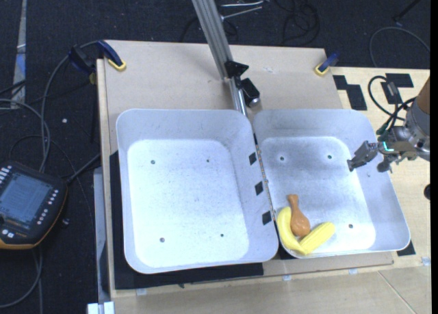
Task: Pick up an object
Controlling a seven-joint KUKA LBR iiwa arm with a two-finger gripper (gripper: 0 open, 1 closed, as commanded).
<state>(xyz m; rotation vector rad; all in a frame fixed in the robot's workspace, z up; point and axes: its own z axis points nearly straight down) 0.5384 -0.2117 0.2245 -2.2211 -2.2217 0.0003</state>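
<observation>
A yellow banana (309, 238) lies in the front left corner of the right bin (321, 152). An orange-brown, drumstick-shaped toy (298, 218) rests across the banana, its thin end pointing to the back. My gripper (373, 157) hangs over the right rim of the right bin, well to the right of and behind both objects. Its fingers (358, 158) are spread open with nothing between them.
The left bin (137, 189) sits beside the right one, with black clips (261, 187) along the shared rim. A slanted metal pole (217, 32) rises from the bench behind the bins. Cables and a pendant (24, 200) lie on the floor at the left.
</observation>
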